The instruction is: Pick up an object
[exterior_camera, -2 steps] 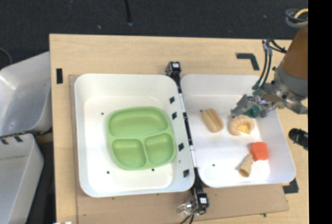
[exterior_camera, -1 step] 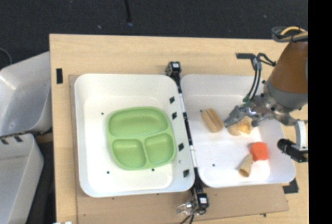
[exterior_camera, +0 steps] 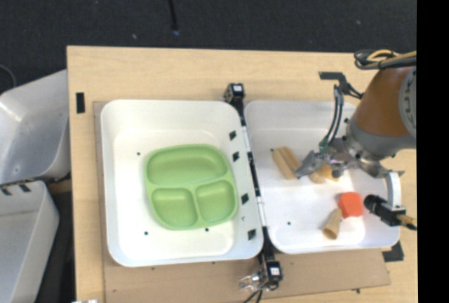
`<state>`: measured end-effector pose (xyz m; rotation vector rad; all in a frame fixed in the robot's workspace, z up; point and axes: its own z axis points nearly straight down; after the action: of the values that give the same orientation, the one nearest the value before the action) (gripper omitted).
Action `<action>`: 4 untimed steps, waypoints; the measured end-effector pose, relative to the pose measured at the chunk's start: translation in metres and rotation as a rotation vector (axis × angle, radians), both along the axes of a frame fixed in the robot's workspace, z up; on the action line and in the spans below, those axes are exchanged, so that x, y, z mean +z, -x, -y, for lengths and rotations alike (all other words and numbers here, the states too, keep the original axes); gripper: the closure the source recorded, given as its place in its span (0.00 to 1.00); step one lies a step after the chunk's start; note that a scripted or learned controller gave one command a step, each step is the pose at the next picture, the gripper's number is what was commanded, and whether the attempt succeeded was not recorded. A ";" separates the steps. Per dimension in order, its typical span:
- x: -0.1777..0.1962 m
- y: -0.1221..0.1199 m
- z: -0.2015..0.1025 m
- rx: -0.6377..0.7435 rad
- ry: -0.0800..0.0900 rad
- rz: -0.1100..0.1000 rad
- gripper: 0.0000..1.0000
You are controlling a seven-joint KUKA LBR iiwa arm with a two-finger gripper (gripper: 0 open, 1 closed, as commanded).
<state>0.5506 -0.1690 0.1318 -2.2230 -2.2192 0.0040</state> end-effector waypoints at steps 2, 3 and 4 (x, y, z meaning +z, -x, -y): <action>-0.020 -0.001 0.002 -0.006 0.000 0.005 1.00; 0.024 -0.004 0.000 0.005 0.000 0.007 1.00; 0.067 -0.005 0.001 0.005 0.001 0.008 1.00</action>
<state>0.5558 -0.1701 0.1988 -2.2222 -2.2289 -0.0046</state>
